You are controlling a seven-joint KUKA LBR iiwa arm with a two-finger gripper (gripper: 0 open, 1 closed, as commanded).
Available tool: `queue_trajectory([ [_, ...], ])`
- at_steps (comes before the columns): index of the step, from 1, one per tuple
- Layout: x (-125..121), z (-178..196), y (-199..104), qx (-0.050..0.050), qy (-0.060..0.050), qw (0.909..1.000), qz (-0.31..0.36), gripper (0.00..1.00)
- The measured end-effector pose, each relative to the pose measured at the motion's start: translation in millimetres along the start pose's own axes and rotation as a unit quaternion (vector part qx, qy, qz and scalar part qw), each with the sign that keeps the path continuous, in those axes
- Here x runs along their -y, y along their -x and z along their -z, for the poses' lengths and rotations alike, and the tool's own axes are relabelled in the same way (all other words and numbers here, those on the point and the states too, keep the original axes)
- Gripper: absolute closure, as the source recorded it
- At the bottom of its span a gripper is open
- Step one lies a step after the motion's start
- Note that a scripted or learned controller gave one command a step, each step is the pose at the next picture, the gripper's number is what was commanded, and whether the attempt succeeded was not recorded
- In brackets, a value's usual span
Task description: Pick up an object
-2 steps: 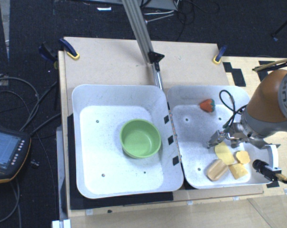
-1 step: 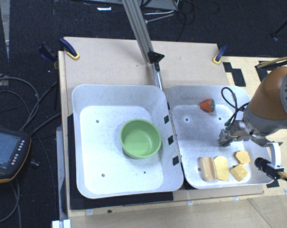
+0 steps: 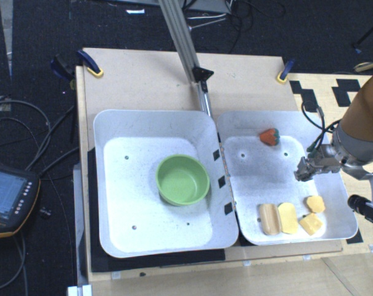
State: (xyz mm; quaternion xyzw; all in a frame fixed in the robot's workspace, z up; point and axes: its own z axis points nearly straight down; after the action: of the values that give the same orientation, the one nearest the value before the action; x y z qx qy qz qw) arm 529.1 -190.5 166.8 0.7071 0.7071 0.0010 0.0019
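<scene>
A small red strawberry (image 3: 269,137) with a green top lies near the back of the right bin (image 3: 254,165). Along that bin's front edge lie a tan bread roll (image 3: 269,218), a pale yellow slab (image 3: 288,217) and two small yellow chunks (image 3: 314,204) (image 3: 311,224). A green bowl (image 3: 182,179) stands in the middle of the left bin (image 3: 124,177). My gripper (image 3: 303,171) hangs low over the right side of the right bin, between the strawberry and the yellow chunks, apart from both.
Wooden bench top surrounds both bins, with yellow and blue clamps (image 3: 90,63) (image 3: 285,71) at its back corners. A grey metal pole (image 3: 181,32) slants in from the back to the gap between the bins. Cables and a handheld pendant (image 3: 7,202) lie on the floor at left.
</scene>
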Motion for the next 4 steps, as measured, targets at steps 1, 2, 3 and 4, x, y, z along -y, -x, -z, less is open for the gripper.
queue_trajectory([
  [1, -7.4, 44.0, -0.9, 0.000, 0.000, 1.0000, 0.000, 1.00],
  [2, -2.5, 103.3, -5.1, 0.000, 0.000, 1.0000, 0.000, 1.00],
  [3, -2.8, 112.4, -5.2, 0.000, -0.002, 1.0000, 0.000, 1.00],
  [4, -19.7, 97.6, -60.2, -0.001, -0.003, 1.0000, 0.003, 1.00],
])
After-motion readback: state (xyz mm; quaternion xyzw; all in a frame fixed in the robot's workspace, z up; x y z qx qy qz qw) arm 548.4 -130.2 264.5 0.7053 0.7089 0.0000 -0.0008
